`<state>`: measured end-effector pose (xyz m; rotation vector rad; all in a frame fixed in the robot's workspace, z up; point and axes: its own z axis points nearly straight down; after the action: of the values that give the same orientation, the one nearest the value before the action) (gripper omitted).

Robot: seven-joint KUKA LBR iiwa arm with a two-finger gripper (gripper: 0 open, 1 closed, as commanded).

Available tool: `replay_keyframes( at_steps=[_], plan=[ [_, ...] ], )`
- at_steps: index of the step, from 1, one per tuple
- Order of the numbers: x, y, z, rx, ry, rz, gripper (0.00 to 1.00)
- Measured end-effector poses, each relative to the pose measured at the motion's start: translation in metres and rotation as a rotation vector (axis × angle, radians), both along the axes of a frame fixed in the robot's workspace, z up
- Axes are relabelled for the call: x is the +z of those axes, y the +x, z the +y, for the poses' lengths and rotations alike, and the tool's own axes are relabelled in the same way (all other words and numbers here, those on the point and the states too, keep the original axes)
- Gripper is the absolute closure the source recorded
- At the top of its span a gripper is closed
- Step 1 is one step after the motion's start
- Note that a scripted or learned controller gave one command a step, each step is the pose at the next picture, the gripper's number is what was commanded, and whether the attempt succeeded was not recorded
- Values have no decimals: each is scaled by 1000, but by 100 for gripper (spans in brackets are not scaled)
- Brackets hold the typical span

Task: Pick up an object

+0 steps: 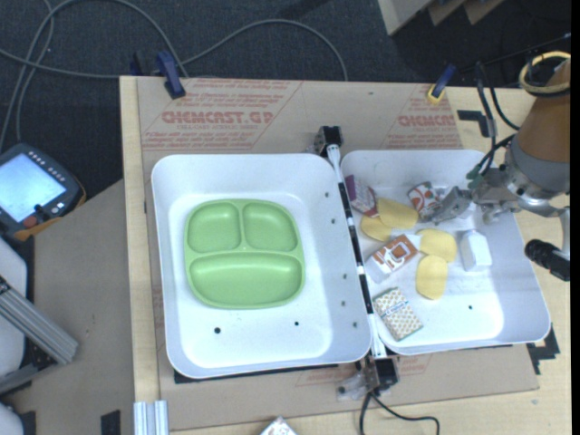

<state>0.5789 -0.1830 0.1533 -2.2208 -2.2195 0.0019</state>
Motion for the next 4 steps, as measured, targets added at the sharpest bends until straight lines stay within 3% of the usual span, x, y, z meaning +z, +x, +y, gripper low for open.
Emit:
replay_keyframes(
  at_steps=[1, 2, 3, 4],
  plan=[
    [-50, -19, 31, 0, -3, -15, 0],
    [-39, 82, 31, 2, -2, -4, 0],
    [-58, 84, 19, 4, -4, -17, 0],
    [-45, 87, 18, 6, -11, -29, 100]
  ],
)
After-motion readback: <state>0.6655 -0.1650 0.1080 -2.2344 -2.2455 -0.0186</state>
